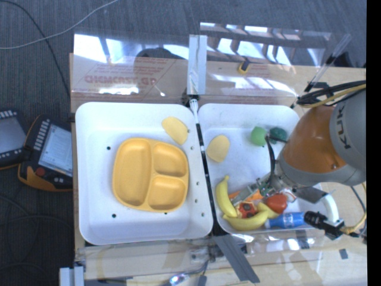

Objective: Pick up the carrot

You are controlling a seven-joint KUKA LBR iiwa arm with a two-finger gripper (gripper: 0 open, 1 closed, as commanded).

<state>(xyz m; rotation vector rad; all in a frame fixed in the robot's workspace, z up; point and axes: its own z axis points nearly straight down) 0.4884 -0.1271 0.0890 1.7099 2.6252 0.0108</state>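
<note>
1. My left bin (89,159) holds a yellow divided plate (150,174) and one potato chip (175,129) near its far right corner.
2. My right bin (238,115) holds a second chip (218,148), a green pepper (259,136), two bananas (235,210), a tomato (276,203) and a blue bottle (284,221).
3. The carrot (245,193) lies between the bananas and the tomato.
4. My gripper (266,186) sits just above it; I cannot tell how far it is open.

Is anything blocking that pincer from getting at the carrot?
Nothing lies over the carrot, but it is crowded: two bananas on its left, a red tomato-like piece on its right. The pincer sits right at it.
</note>
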